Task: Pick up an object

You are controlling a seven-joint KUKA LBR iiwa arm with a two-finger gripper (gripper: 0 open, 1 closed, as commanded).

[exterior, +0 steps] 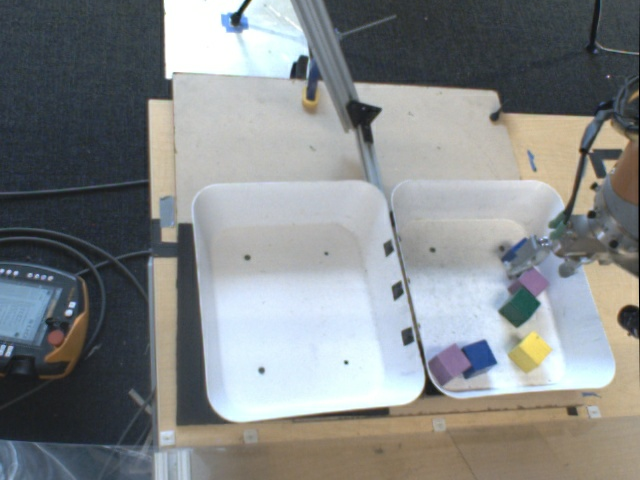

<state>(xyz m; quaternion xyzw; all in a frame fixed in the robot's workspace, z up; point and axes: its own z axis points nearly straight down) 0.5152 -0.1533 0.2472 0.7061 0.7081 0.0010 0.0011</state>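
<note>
Dark carpet surrounds a bench (450, 128) bearing 2 white bins. Left bin (300, 203) holds nothing. Right bin (470, 193) holds 6 blocks: blue (516, 252), purple (533, 281), green (519, 308), yellow (530, 351), blue (479, 357), purple (450, 363). Gripper (545, 244) reaches from right beside the far blue block; its grip cannot be told.

You are seeing five blocks (520, 308) lying in the right bin (470, 203), with the gripper (545, 248) hovering just behind them.
</note>
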